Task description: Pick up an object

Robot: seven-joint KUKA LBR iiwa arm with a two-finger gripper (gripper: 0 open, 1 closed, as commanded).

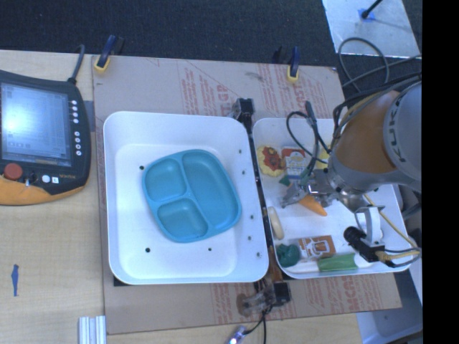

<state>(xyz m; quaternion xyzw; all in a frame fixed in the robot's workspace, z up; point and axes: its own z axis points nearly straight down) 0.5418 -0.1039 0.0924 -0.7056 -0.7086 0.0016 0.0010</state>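
The grey-and-orange arm (373, 145) bends in from the right over the right bin (267, 131), its hand (300, 192) low among small items, just beside an orange piece (313, 205); finger spacing unclear. Left bin (115, 131) holds a blue tray (191, 194). Wooden counter (43, 264); a pendant (41, 143) far left.

A blue divided plate (191, 194) lies in my left bin (122, 138). A teach pendant (41, 146) rests on the bench (50, 264), well left.

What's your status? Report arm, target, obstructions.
Gripper low in right bin, beside the carrot. Nothing seen held. Toys crowd close: pizza slice, green block. Blue tray sits in left bin.
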